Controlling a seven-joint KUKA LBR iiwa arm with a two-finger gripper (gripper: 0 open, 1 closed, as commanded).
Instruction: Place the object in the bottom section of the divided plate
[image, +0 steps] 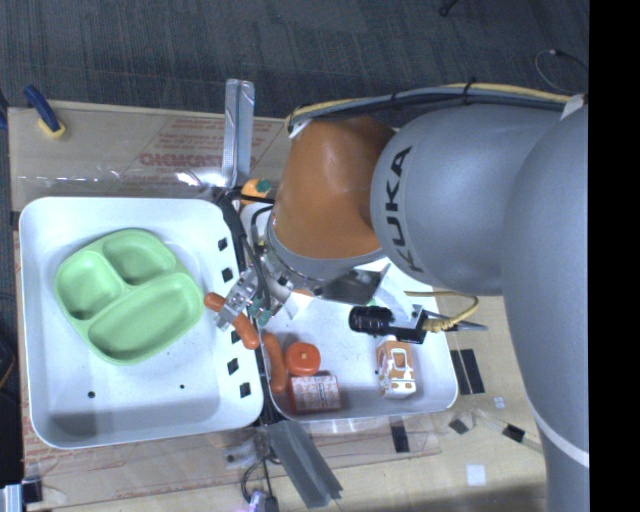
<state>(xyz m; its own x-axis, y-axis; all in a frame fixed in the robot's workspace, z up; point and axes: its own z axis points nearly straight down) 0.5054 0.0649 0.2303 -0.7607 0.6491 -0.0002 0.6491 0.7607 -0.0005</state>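
Note:
The green divided plate (126, 292) lies in the left white bin (60, 400). Its large bottom section (148, 318) holds nothing. My gripper (240, 305) hangs over the wall between the two bins, just right of the plate. It is shut on a thin orange carrot-like stick (214, 299). The stick's ends poke out on both sides of the fingers, one toward the plate and one down toward the right bin.
The right bin (440, 395) holds an orange piece (273, 362), a red-capped jar (306, 378) lying on its side and a small white-and-orange toy (398, 368). The arm's big orange and grey body covers that bin's upper part. A metal bar (238, 125) stands behind the bins.

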